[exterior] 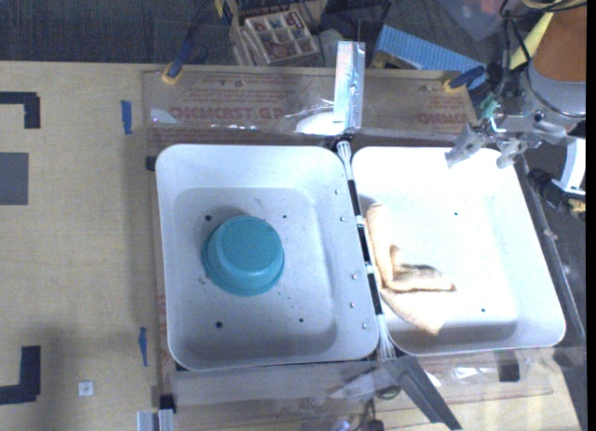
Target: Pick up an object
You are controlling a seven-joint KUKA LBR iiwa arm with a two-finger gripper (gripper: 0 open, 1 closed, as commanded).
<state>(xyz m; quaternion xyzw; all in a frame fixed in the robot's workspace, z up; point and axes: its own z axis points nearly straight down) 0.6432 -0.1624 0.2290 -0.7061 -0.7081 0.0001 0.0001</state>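
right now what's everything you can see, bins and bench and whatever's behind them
bowl: 1, teal blue, upside down in the middle of the left bin
cloth: 1, tan, crumpled against the left wall of the right bin
bins: 2, white, shallow, side by side on the bench
bench: 1, light wood with black marks and blue tape bits, left of the bins
clear panel: 1, see-through plastic with reversed lettering, behind the bins
clutter: several, mixed colours, boxes and cables on the floor beyond the bench
gripper: 1, grey metal, above the right bin's far right corner
arm: 1, grey with an orange band, top right
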